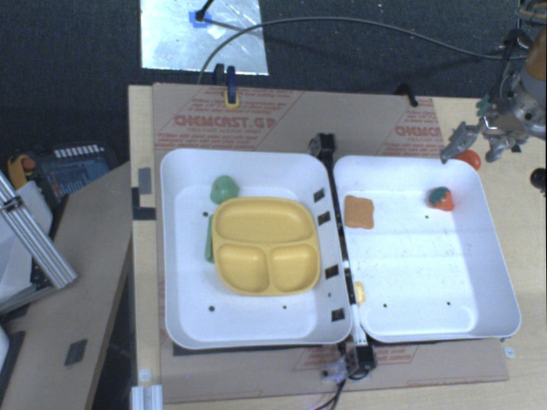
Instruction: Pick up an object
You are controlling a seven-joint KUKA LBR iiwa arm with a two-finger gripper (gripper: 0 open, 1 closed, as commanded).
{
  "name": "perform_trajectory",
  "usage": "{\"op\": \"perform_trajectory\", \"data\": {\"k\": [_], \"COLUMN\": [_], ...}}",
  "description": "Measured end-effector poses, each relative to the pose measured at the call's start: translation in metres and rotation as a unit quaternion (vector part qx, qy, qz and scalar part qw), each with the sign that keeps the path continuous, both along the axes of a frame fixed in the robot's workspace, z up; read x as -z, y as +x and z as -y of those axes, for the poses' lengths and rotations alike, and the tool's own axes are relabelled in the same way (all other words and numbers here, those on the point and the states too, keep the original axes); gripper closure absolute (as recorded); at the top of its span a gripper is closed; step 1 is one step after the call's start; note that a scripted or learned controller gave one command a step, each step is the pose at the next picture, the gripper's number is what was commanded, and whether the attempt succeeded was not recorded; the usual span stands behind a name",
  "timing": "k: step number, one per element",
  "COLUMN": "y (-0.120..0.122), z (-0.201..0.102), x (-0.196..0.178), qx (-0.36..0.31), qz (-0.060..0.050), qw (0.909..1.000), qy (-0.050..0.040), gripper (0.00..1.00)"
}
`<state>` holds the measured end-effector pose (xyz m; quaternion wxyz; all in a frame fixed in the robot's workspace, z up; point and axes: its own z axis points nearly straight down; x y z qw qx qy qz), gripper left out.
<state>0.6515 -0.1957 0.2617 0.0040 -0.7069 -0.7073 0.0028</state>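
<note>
My gripper (474, 148) hangs over the far right corner of the right bin (427, 314), its two fingers spread open. Just below it, at the bin's rim, shows a small orange-red thing (468, 158); I cannot tell whether it touches the fingers. In the right bin a small red and green object (440, 197) lies near the far right, a short way in front of the gripper. An orange-brown square piece (359, 212) lies at the bin's far left. A small yellow item (358, 293) sits against the left wall.
The left bin (184, 314) holds a yellow divided tray (261, 244), with a green object (224, 188) partly under its far left edge. Black clips line the divider (329, 229) between the bins. A cable (359, 26) runs across the dark floor behind.
</note>
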Motion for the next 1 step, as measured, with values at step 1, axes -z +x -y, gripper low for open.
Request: {"op": "perform_trajectory", "data": {"k": [1], "y": [0.0021], "z": [-0.0009], "x": [-0.0081], "qx": [-0.001], "qz": [0.006], "qw": [1.0], "qy": [-0.0012], "gripper": [0.0]}}
